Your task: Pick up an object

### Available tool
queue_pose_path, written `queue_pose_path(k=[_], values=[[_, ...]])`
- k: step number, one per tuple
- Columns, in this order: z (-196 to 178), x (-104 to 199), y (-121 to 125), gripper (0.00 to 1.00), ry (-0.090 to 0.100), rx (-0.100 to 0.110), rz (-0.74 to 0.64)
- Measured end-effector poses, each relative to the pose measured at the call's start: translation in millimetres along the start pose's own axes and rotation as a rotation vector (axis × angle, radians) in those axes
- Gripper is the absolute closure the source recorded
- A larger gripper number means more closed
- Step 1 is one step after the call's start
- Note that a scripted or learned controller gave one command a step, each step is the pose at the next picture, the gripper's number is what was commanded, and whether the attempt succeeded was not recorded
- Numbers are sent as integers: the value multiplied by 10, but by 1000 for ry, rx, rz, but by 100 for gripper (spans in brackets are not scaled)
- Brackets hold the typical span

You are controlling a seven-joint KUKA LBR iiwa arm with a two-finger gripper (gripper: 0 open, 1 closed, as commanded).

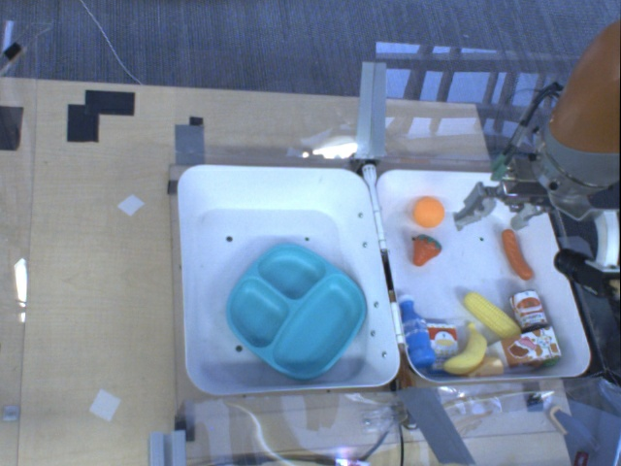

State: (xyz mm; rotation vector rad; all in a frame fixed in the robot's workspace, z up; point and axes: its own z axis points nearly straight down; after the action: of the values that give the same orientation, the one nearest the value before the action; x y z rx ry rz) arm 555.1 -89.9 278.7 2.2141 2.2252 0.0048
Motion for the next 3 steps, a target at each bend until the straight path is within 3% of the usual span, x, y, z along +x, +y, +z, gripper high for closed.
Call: queue_pose_path(k=[1, 2, 3], values=[[1147, -120, -438, 0, 0, 1, 1], [1886, -589, -651, 0, -3, -10, -77], [1758, -592, -606, 100, -8, -24, -80]])
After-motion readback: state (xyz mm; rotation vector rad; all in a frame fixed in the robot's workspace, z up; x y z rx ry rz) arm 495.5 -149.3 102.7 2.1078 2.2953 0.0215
